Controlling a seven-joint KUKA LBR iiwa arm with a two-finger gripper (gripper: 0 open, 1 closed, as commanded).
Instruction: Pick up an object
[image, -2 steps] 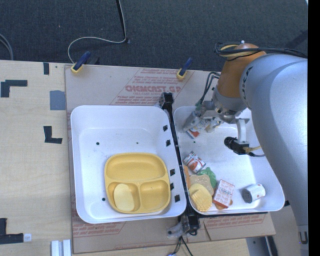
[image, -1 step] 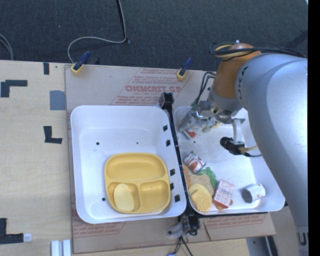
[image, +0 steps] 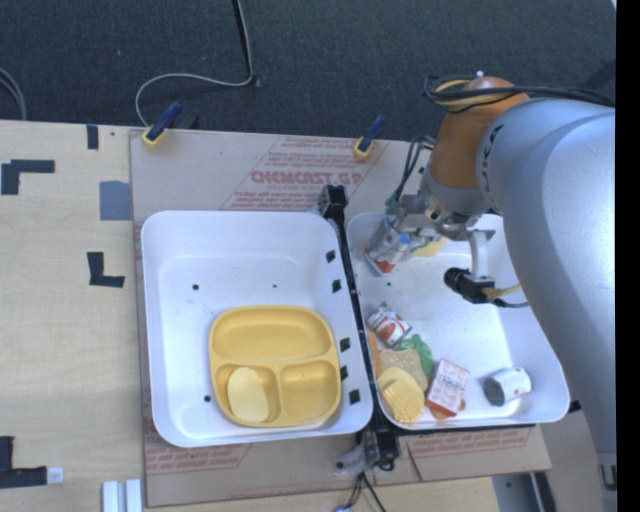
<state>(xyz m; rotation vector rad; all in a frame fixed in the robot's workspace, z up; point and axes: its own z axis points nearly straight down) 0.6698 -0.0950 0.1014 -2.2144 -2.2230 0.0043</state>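
My gripper (image: 392, 243) is low in the back left corner of the right bin (image: 520, 330), close to the wall between the two bins. A small orange-red thing (image: 381, 266) lies right under its tip, touching it or nearly so. A bit of blue (image: 404, 241) shows against the gripper body. Nearer the front of this bin lie a red-and-white can (image: 388, 325), a green piece (image: 416, 351), a yellow ridged piece (image: 400, 394), a red-and-white packet (image: 448, 387) and a white cup (image: 508, 384).
The left bin (image: 180, 270) holds a yellow divided plate (image: 275, 345) with a pale yellow oval (image: 248, 393) in its front left compartment. The arm's grey body covers the right bin's right side. A yellow scrap (image: 427, 249) lies behind the gripper.
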